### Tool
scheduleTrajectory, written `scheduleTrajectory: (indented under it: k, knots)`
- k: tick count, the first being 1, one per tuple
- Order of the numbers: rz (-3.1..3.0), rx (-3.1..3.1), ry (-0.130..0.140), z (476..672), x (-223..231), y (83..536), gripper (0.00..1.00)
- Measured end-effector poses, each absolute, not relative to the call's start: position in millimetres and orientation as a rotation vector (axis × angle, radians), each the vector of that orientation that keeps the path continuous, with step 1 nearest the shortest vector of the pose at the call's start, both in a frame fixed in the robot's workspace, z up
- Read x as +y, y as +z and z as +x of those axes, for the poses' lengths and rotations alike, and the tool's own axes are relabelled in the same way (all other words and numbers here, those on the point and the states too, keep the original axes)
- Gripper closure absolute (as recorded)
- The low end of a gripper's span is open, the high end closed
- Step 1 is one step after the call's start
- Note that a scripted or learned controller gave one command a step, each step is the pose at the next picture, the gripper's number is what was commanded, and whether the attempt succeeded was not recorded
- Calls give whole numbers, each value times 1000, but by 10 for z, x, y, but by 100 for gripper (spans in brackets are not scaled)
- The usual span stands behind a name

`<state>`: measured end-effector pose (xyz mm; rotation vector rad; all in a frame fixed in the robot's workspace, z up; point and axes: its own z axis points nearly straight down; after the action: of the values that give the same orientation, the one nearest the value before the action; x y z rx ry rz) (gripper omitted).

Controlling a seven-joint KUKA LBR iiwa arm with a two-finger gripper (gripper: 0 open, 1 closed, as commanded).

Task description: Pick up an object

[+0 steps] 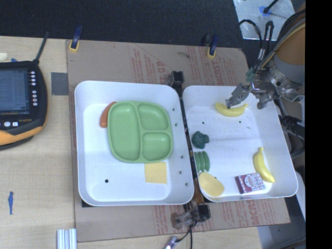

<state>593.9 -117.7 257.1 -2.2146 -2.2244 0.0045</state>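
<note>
Two white bins sit side by side. The left bin [85, 139] holds three things: one green divided plate [139, 131], an orange piece [105, 114] at its 9 o'clock edge, and a yellow square [156, 173] at 6. The right bin [275, 134] holds six: two bananas, one [230, 110] at 12 o'clock just beneath the gripper [236, 99] (whether the jaws are parted or closed I cannot tell), another [263, 165] at 4; a dark green lump [199, 138], a green ridged piece [201, 160], a yellow disc [211, 184] and a small red packet [250, 183].
</note>
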Motion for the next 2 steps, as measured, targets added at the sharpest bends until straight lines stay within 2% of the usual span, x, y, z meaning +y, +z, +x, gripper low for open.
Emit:
scheduleTrajectory:
  k: [1, 2]
  knots:
    - [-2215, -2223, 10, 6414, -1498, 1644, 0]
    - [-2217, -2230, 5, 6574, -1338, 1068, 0]
